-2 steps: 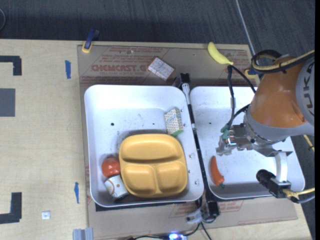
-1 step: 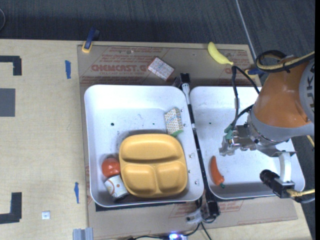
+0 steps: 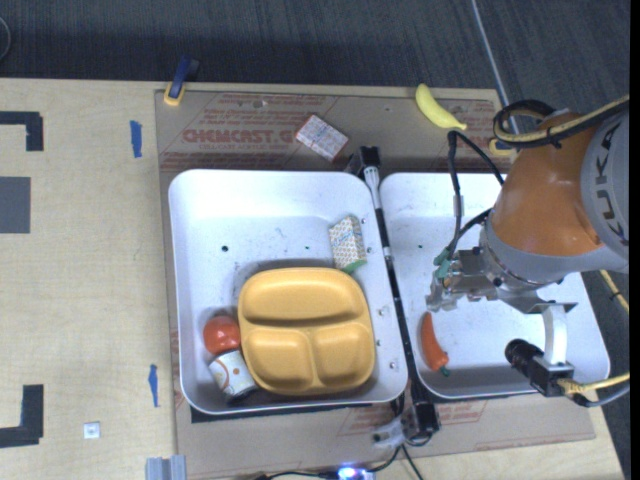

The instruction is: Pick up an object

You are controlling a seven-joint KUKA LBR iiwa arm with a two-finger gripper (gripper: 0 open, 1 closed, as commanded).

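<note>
An orange carrot-like piece (image 3: 431, 342) lies in the right bin (image 3: 590, 340), near its front left corner, close to the divider. The gripper (image 3: 452, 286) hangs just above and behind it; whether its fingers are open or closed I cannot tell, and nothing shows between them. In the left bin (image 3: 195, 228) sit a yellow compartment tray (image 3: 305, 328), a red-and-white toy (image 3: 226, 353) and a small patterned packet (image 3: 347, 241).

Behind the two shallow white bins (image 3: 190, 268), on the brown cardboard sheet (image 3: 250, 128): a small white patterned card (image 3: 321, 136) and a yellow banana-shaped toy (image 3: 438, 108). Along the pale wooden surface (image 3: 80, 268), blue tape marks (image 3: 136, 138) and black squares (image 3: 14, 205).
</note>
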